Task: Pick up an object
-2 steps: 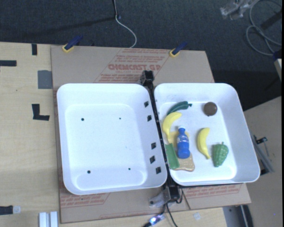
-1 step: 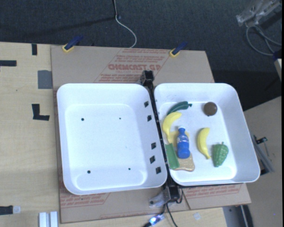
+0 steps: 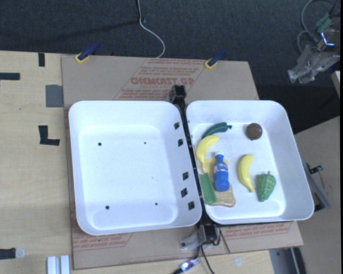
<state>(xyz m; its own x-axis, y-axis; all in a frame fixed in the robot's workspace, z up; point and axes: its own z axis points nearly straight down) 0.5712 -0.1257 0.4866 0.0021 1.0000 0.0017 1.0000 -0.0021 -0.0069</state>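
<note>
Camera view: pincer (image 3: 308,67), grip state unreadable, hovers beyond the right bin (image 3: 286,124)'s far corner, well apart from the bananas (image 3: 246,172).

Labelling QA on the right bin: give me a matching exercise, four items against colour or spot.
Items:
1 bottle
2 ball
3 pepper
4 small banana

Descriptions:
A brown, far corner of the right bin
B yellow, between bottle and pepper
C blue, mid-bin
D green, near the bin's right wall

Pairs: 1-C, 2-A, 3-D, 4-B
</note>
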